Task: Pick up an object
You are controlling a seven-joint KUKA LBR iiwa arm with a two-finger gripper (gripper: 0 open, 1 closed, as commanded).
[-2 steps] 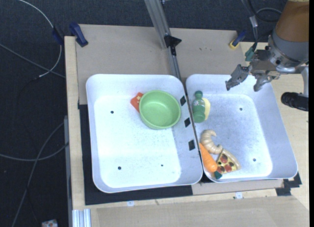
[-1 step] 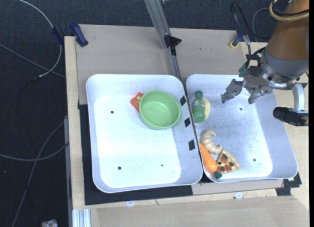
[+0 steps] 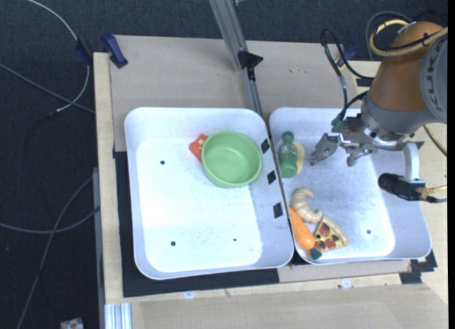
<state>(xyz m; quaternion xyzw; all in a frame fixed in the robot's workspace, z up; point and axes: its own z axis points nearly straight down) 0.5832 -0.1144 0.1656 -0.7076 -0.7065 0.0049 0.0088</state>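
Note:
In the right bin [image 3: 398, 239], a green bottle [image 3: 287, 154] lies against the left wall with a yellow piece [image 3: 300, 153] beside it. Nearer the front left corner lie a beige croissant-shaped toy [image 3: 307, 204], an orange carrot [image 3: 301, 232] and a pizza slice [image 3: 329, 235]. My gripper [image 3: 334, 157] hangs over the upper middle of this bin, just right of the bottle. It stands open with nothing between its fingers.
The left bin [image 3: 178, 214] holds a green bowl [image 3: 230, 158] with a red-orange piece [image 3: 197, 146] tucked behind its left rim. A metal pole [image 3: 227, 15] slants down to the divider between the bins. The arm's cables [image 3: 341, 72] loop above the right bin.

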